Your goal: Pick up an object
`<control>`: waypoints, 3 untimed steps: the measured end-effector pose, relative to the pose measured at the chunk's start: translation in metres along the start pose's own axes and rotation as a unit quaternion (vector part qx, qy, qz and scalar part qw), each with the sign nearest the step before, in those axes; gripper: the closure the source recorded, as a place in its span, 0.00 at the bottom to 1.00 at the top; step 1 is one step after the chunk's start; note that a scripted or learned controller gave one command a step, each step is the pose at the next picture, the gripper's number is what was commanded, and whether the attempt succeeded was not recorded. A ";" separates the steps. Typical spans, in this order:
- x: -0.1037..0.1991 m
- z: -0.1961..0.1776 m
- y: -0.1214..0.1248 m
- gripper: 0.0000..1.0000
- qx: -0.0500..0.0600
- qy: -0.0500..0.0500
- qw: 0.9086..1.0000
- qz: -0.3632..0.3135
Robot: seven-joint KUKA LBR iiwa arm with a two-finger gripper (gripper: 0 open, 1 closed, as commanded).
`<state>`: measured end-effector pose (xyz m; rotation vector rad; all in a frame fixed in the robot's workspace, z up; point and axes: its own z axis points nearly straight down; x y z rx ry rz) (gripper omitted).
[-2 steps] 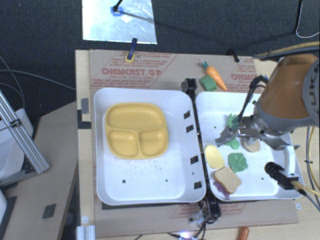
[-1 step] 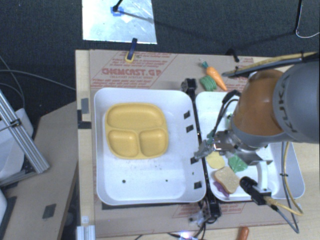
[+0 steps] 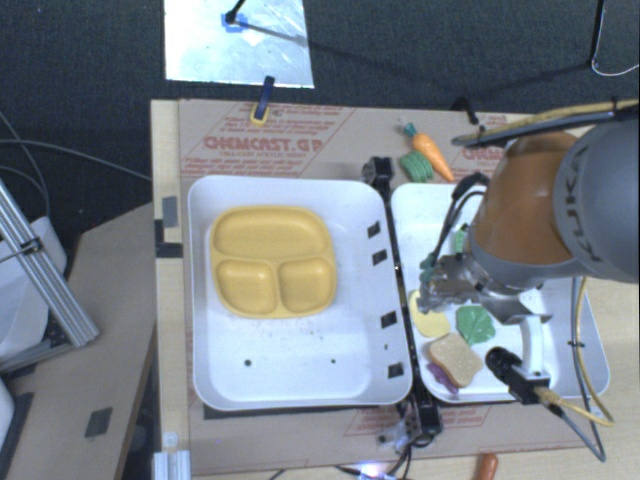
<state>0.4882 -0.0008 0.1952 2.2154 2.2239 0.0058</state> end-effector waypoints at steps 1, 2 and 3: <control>-0.011 -0.100 0.003 1.00 -0.004 -0.001 1.000 -0.001; 0.059 -0.044 -0.002 1.00 0.004 0.001 1.000 -0.003; 0.129 0.017 -0.003 1.00 0.005 0.001 1.000 -0.004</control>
